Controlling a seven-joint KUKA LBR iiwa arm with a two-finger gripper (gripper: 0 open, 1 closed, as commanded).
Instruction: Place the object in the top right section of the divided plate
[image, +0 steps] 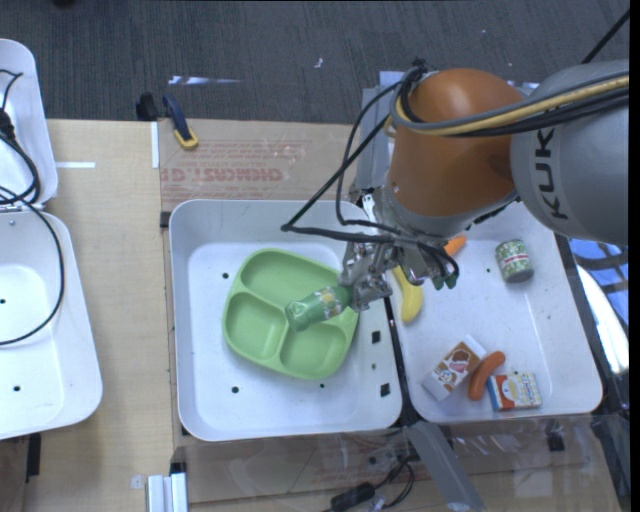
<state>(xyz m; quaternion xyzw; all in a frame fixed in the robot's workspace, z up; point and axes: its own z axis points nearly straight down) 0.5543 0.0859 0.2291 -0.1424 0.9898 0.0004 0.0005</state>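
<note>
Arm reaches left, jaws gripping green bottle over divided plate

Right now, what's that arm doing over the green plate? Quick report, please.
Gripper at divided plate's right edge. Green bottle lies by its tip, over the plate. Grip unconfirmed. Nothing blocking.

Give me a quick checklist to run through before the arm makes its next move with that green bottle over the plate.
1. Green bottle at the gripper, over the divided plate: ok.
2. Bottle actually between the fingers: cannot tell, the wrist hides them.
3. Bottle over the plate's top right section: cannot tell; it lies across the right side, near the dividers.
4. Plate flat inside the left bin: ok.
5. Banana and other items in the right bin, apart from the plate: ok.
</note>
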